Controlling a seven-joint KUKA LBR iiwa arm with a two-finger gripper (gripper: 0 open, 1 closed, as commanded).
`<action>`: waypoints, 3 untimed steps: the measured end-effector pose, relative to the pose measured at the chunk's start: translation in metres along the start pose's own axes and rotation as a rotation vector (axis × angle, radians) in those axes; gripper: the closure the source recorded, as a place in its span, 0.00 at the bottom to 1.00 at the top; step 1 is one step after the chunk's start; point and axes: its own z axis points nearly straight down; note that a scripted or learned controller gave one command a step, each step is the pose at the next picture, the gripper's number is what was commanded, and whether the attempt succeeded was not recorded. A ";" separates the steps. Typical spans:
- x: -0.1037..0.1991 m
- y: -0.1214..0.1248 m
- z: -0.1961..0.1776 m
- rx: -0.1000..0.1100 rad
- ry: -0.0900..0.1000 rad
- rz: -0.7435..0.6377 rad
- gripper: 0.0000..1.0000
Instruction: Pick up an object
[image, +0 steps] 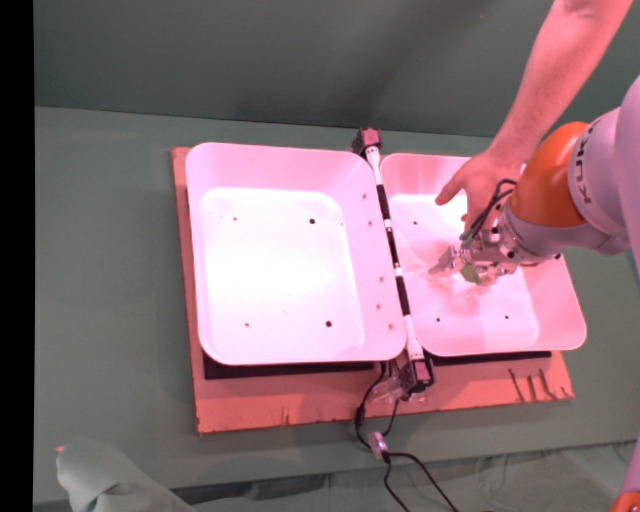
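My gripper (452, 266) hangs low over the middle of the right bin (545, 325), at the end of the grey arm with the orange band (545, 190). Glare on the bin floor washes out the space around its tip, and I can make out no loose object there. A person's hand (472, 185) reaches in from the top right and hovers over the far part of the same bin, just above and behind my gripper. The left bin (290, 160) shows only a few small dark dots on its floor.
A black-and-white rod (392, 255) runs between the two bins, with a camera-like fitting at its far end (366, 138). Both bins rest on an orange-brown board (300, 405). Cables (385, 450) trail off the front edge. Green cloth lies at the bottom left.
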 end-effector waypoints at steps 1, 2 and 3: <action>-0.002 0.004 -0.015 -0.015 -0.006 0.003 1.00; -0.009 0.009 -0.080 -0.001 -0.002 -0.001 1.00; -0.006 0.007 -0.127 0.000 -0.001 -0.002 1.00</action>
